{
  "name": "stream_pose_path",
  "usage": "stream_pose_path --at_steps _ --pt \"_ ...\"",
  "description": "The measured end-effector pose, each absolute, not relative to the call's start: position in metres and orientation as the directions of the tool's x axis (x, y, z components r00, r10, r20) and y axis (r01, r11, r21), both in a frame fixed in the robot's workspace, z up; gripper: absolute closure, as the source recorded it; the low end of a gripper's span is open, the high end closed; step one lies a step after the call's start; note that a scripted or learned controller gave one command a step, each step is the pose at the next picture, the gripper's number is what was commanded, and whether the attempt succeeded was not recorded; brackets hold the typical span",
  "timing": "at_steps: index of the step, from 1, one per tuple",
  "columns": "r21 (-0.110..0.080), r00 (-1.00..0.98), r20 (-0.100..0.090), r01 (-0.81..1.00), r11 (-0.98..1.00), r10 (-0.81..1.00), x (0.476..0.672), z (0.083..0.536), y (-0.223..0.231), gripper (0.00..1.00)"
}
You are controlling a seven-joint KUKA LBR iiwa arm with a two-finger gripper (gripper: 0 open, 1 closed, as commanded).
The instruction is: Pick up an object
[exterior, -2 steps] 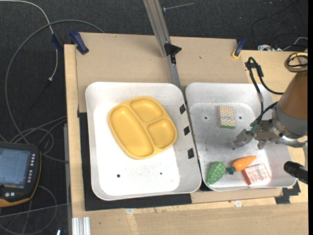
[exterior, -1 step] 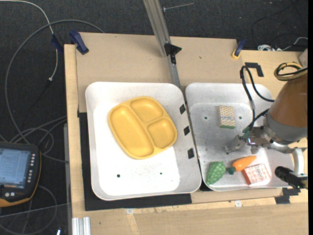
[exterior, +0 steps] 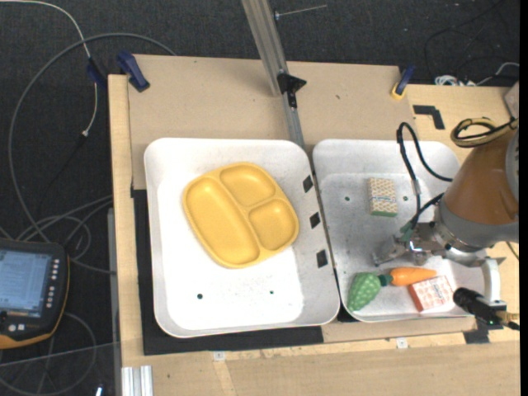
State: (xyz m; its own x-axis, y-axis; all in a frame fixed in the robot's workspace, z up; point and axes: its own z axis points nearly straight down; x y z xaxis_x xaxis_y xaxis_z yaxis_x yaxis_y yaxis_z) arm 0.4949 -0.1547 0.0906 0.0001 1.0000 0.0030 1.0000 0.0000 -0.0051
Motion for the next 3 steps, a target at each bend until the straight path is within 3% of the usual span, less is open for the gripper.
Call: stream_pose_path --at_steps 1,3 --pt "0.001 -0.001 0.002 1.000 0.001 1.000 0.496 0.103 -0.155 1.00" --pt "0.006 -0.002 -0.001 1.000 0.002 1.000 0.506 0.207 -0.154 1.00"
